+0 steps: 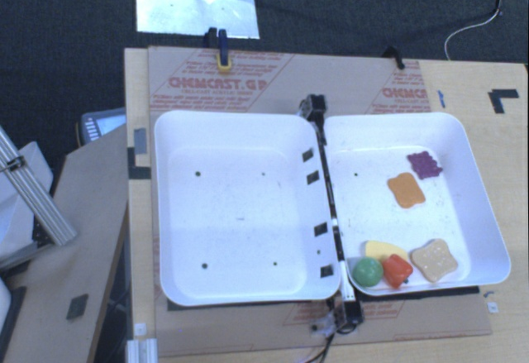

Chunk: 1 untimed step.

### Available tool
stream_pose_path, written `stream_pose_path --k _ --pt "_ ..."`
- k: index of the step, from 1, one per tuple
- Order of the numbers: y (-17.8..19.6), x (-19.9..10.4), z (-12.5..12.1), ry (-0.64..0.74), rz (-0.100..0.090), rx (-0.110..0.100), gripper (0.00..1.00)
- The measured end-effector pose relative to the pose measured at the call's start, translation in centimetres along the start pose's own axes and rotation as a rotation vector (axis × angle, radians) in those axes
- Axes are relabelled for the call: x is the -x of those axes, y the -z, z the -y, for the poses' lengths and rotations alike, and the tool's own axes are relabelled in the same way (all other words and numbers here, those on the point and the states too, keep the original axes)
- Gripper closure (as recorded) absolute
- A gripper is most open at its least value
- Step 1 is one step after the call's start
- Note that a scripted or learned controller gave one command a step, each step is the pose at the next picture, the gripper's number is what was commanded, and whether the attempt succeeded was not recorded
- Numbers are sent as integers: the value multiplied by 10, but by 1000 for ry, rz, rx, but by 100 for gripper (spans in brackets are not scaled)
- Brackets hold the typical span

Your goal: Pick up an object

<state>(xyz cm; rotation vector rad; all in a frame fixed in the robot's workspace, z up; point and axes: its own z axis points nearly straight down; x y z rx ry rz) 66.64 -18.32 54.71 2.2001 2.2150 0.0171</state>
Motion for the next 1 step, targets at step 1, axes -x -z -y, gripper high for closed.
stream_pose_path --k 1 --pt "-124 23 1 -7 -8 -30 100"
